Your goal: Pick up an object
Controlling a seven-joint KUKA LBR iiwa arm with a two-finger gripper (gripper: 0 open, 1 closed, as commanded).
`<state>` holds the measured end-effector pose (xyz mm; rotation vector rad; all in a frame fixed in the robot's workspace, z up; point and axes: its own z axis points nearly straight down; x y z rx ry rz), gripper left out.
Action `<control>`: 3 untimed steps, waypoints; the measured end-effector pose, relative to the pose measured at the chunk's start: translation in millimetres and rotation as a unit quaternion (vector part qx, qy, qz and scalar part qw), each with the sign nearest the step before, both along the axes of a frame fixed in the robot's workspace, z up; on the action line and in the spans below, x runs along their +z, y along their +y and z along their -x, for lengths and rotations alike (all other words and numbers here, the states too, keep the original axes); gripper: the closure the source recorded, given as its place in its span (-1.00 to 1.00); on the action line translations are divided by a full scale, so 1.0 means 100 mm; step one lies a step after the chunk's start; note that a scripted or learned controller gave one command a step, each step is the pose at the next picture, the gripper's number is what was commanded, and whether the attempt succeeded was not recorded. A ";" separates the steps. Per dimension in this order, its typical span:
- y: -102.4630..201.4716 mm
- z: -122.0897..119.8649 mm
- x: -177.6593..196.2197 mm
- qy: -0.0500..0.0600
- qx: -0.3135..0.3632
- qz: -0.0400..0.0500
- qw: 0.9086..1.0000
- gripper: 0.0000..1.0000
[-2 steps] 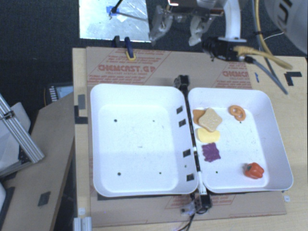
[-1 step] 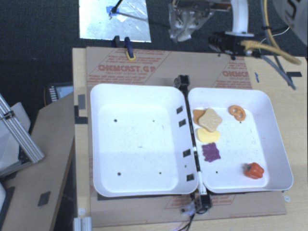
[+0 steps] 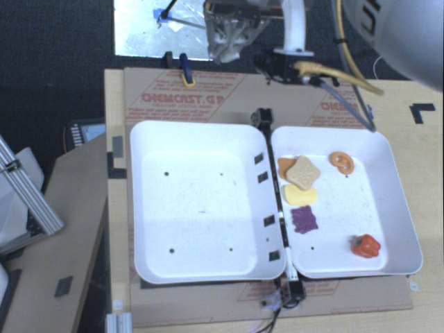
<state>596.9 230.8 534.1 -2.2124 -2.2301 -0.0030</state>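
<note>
Dark carpet surrounds the table [image 3: 83, 186], which we see from above with a cardboard sheet [image 3: 184, 96] printed in red lying under two shallow white bins.

At about nine o'clock in the view sits the left bin [image 3: 198, 134]; we see nothing in it but a few small dark dots on its floor. Black clips [image 3: 263, 179] run down the seam where it meets the right bin [image 3: 388, 186].

In the right bin, close to the seam at its ten o'clock, a tan slice of bread [image 3: 304, 173] lies partly over an orange piece [image 3: 285, 165]. Just below it, touching, is a pale yellow piece [image 3: 300, 196], and below that a flat purple piece [image 3: 304, 220]. At the bin's one o'clock, apart from the bread, lies a small orange pretzel-like ring [image 3: 341, 161]. At its five o'clock, well apart from the rest, sits a red-orange pepper-like object [image 3: 365, 245].

At twelve o'clock in the view, well above both bins and beyond the cardboard's far edge, the gripper [image 3: 225, 44] hangs over a shiny metal plate [image 3: 152, 19]. We cannot tell whether its fingers are spread or closed, and we see nothing between them. Grey arm [image 3: 395, 19] fills the two o'clock corner, with yellow cables [image 3: 340, 75] trailing below it.
</note>
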 end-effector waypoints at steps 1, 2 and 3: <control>-0.54 0.50 0.01 0.001 -0.005 0.001 1.000 1.00; 0.03 0.56 -1.04 0.005 0.000 0.002 1.000 1.00; 0.04 0.97 0.01 -0.004 0.000 -0.002 1.000 1.00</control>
